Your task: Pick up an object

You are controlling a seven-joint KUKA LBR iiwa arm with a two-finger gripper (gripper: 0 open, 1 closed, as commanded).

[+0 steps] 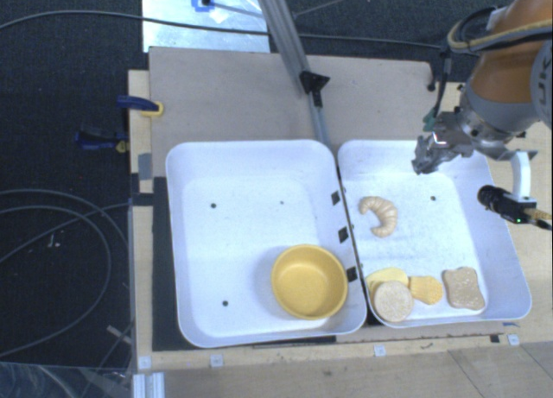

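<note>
So the croissant sat mid right bin, and the hand hung up near that bin's back edge, with the croissant down-left of it in the shot, a short way off. Its curve ran roughly front to back, so I'd guess a grip across the narrow way. Arm came in from the right, wrist angled down-left. Couldn't tell whether the hand was wide or narrow, too dark.

Two bins, one bowl, five foods
</note>
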